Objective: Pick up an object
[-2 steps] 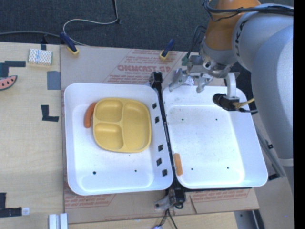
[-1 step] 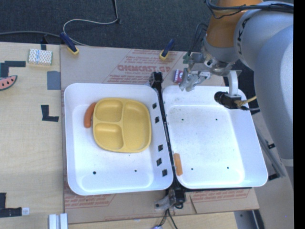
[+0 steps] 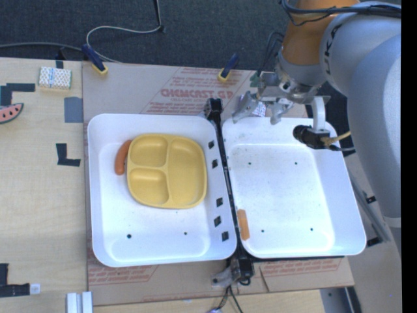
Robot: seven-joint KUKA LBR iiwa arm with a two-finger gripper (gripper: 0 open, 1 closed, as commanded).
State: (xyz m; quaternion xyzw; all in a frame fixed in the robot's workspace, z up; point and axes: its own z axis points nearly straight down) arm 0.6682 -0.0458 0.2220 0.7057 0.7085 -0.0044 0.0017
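A yellow divided plate (image 3: pixel 167 171) lies in the left bin (image 3: pixel 107 230). An orange sausage-shaped piece (image 3: pixel 120 158) rests against the plate's left edge. A second small orange piece (image 3: pixel 243 224) lies in the right bin (image 3: pixel 339 207), at its near-left corner by the divider. My gripper (image 3: pixel 259 109) hangs over the far-left edge of the right bin, well away from both orange pieces. Its two fingers (image 3: pixel 242 106) are spread apart and it is open, with nothing between them.
The grey arm (image 3: pixel 365 51) with its orange band (image 3: pixel 313 18) fills the upper right. Black clips (image 3: pixel 215 165) line the seam between the bins. Blue-and-yellow clamps (image 3: pixel 95 59) hold the cardboard at the back. A cable (image 3: pixel 124 31) runs behind the bench.
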